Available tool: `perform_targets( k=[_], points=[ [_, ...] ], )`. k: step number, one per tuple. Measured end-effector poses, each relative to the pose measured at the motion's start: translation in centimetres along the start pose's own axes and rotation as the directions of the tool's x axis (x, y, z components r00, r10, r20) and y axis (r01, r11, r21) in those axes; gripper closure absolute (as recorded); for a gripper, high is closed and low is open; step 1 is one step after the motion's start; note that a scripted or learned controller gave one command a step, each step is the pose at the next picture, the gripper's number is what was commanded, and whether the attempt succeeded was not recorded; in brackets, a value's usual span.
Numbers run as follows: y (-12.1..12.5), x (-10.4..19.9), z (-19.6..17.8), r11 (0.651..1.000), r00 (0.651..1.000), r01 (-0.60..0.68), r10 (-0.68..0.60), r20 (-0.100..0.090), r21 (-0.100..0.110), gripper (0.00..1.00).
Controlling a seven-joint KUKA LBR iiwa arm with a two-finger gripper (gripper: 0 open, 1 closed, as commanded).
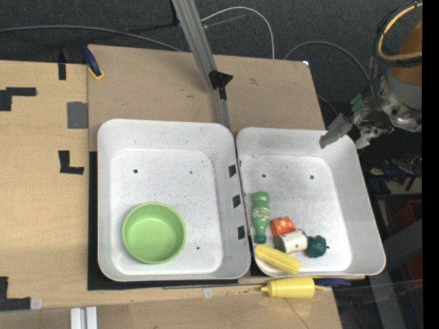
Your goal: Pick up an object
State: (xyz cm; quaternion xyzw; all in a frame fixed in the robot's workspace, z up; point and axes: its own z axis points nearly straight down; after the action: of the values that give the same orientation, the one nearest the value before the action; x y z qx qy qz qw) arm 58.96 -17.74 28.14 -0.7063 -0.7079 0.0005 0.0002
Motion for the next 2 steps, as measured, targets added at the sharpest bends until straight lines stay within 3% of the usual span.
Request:
perform_targets(
  k=[1,2],
  points=[
    [0.0,0.0,0.0,1.0,1.0,0.0,0.0,0.0,0.0,0.0],
    [-0.5,-0.3,6.3,1.0,1.0,-0.001,0.001,0.0,0.006,0.0]
  ],
)
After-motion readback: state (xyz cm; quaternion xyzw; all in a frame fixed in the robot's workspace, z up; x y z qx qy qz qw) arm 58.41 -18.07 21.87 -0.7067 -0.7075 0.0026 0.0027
